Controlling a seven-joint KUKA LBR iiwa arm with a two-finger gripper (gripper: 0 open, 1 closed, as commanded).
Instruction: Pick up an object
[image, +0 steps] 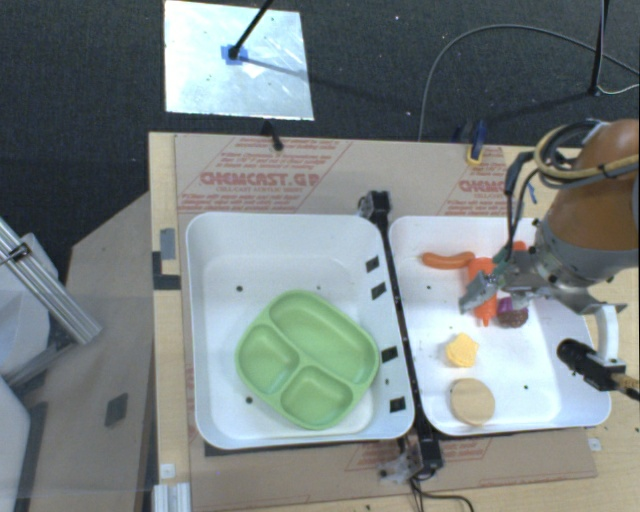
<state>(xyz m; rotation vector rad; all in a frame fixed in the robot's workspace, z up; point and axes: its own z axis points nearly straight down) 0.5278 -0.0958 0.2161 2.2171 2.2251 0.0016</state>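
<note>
Whether the fingers (492, 298) are open or closed cannot be told; orange piece (484, 312) just below, sausage (446, 260) up-left, yellow piece (461, 351) further below

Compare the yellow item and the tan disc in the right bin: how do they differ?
The yellow item is bright yellow with an uneven outline; the tan disc is pale brown and evenly round. The yellow item is smaller, and it lies farther from the front rim. Both lie loose on the right bin floor.
</note>
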